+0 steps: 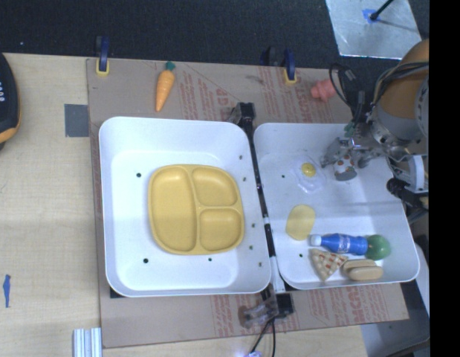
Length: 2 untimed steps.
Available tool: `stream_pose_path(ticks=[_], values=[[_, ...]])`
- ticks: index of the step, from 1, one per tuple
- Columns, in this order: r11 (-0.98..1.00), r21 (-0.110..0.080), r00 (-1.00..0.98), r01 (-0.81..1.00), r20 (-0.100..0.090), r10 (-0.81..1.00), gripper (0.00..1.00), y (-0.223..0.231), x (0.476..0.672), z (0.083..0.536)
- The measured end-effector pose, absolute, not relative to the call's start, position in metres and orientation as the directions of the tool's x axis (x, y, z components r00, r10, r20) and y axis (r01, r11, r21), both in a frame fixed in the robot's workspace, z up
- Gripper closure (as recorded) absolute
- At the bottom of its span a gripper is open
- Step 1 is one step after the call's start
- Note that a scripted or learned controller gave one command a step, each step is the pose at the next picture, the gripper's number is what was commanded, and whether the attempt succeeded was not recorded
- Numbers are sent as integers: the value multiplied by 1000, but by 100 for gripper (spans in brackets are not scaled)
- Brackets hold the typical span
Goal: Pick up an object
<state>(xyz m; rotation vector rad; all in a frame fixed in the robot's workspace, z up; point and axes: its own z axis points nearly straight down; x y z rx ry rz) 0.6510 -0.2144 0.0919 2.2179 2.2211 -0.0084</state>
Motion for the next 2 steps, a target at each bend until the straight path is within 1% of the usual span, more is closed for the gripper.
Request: stream_pose_path(ticks=[1, 2], values=[[8, -1, -8, 1000, -2, 1000, 0, -212, 657, 93], [8, 0, -8, 1000, -2, 1000, 0, -211, 657, 97]])
